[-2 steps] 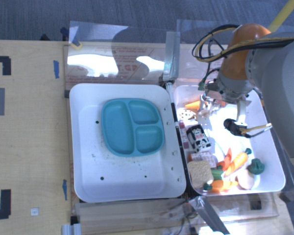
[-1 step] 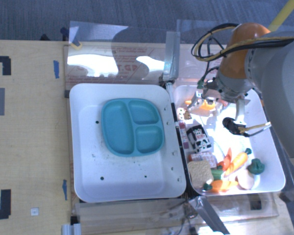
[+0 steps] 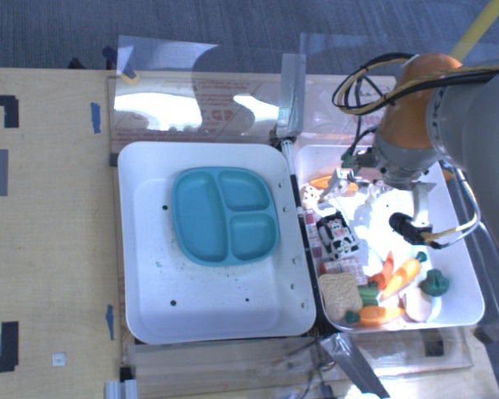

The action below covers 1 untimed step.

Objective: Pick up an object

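Bench, two bins | left bin (image 3: 150,306): teal tray (image 3: 225,214) | fingers (image 3: 343,183): over right-bin clutter, state unclear

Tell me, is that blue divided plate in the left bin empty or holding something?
Empty. The blue divided plate lies flat in the left bin, and all three compartments show bare blue.

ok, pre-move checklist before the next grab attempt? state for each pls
1. Hand over the right bin: ok, it sits above the bin's upper part.
2. Fingers open or shut: cannot tell, hidden among clutter.
3. Anything already held: cannot tell.
4. Items within reach: ok, carrot, sponge, green toy and box lie in the right bin.
5. Items packed tightly: not ok, the lower pile is touching and overlapping.
6. Left bin: ok, holds a blue divided plate, well apart from the arm.
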### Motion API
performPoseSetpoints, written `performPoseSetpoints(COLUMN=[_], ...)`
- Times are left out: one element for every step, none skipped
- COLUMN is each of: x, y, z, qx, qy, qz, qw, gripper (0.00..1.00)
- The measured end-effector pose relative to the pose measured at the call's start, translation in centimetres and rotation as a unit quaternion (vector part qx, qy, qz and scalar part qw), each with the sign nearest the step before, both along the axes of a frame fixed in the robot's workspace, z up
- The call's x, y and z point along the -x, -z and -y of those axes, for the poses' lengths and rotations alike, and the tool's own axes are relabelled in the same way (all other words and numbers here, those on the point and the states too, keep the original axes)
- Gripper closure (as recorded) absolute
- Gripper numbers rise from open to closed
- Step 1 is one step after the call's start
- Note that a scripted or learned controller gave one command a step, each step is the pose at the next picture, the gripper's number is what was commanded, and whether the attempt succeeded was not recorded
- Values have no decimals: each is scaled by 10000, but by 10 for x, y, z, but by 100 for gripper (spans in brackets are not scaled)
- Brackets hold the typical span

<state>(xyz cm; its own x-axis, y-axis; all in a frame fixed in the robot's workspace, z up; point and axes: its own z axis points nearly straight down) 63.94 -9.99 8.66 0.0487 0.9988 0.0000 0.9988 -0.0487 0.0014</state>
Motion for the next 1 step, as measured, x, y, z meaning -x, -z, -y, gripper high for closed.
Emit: performPoseSetpoints(x=[46], y=[-1], z=[1], qx=[0], qy=[-356], qz=[10], qw=[9994], gripper=[0])
